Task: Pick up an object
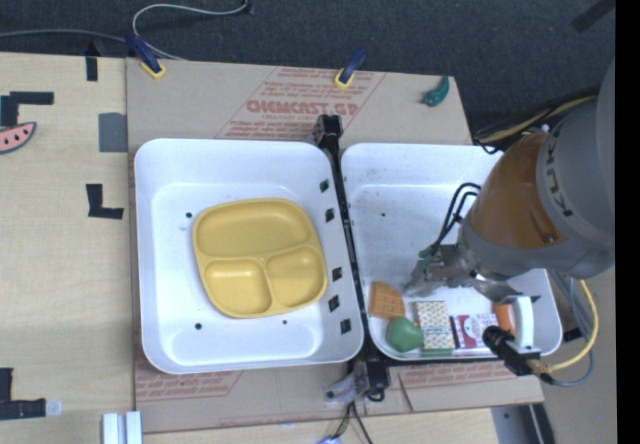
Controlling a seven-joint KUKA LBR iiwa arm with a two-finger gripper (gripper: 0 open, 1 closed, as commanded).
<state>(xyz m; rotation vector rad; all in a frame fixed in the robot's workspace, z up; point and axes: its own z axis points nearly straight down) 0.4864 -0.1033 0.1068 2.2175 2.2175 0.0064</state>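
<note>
Fingers: open or closed, I cannot tell, low in the right bin. Waffle-like orange piece and green ball lie at seven o'clock from them. Approach step, I judge; next, descend squarely over one.

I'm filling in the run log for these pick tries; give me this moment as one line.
arm over right bin | gripper low, above orange block and green ball | grasp: unclear | yellow tray in left bin

Dark carpet floor beyond a wooden bench, covered partly by printed cardboard sheet; thin cable lying across.
</note>
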